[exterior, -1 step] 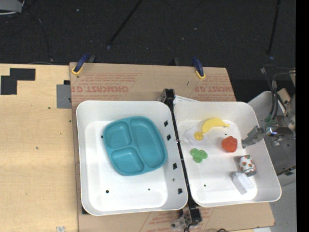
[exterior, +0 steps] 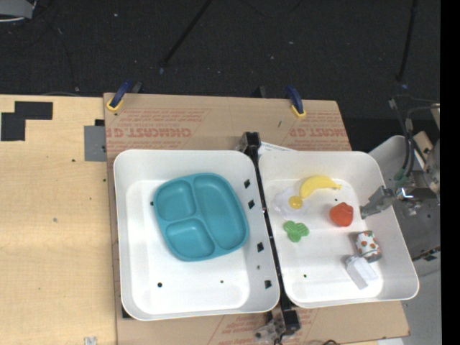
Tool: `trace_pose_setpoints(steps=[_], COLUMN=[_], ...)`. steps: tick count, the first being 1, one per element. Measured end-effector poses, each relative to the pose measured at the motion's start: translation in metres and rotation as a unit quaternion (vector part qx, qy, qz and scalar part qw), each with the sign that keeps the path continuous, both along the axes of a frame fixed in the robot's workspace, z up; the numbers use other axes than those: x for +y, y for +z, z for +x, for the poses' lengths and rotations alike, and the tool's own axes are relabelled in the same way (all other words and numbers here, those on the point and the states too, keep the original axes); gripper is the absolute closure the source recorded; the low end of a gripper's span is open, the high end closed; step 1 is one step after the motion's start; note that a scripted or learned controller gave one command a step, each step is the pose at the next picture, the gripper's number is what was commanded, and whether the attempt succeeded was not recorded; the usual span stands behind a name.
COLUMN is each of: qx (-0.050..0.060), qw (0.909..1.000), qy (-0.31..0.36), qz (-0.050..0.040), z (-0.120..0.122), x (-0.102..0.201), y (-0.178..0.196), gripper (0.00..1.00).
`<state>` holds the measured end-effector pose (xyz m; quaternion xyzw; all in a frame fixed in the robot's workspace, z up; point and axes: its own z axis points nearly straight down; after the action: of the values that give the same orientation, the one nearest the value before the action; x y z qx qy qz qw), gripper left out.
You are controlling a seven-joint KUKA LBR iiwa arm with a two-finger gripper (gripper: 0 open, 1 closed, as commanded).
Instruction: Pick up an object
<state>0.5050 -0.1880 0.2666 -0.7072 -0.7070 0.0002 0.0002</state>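
Gripper (exterior: 377,201): at right bin's right rim, above the wall, nothing between fingers; spread or pressed together impossible to tell at this size.
Right bin (exterior: 327,293): holds the loose candidates, scattered apart, likely so that each can be taken singly.
Candidates: yellow banana (exterior: 318,185) near far wall; red object (exterior: 342,214) closest to gripper; green piece (exterior: 295,230) toward divider; spotted small can (exterior: 367,244) and white block (exterior: 359,272) near right wall.
Left bin (exterior: 136,264): teal divided plate (exterior: 200,216) lying flat, well apart from gripper.
Fixing: blue-and-yellow clamps (exterior: 295,100) pinning cardboard sheet (exterior: 215,124), presumably against sliding.
Writing: red print on cardboard, upside down, not legible.
Judgement: pick not yet begun.
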Motion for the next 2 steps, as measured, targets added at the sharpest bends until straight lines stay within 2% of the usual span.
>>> trace_pose_setpoints(steps=[1,2], qx=[0.002,0.003], qw=[1.0000,1.0000], qy=[0.000,0.000], qz=[0.0005,0.0008], z=[-0.005,-0.007], x=[0.006,0.005], y=[-0.045,-0.108], gripper=[0.00,0.00])
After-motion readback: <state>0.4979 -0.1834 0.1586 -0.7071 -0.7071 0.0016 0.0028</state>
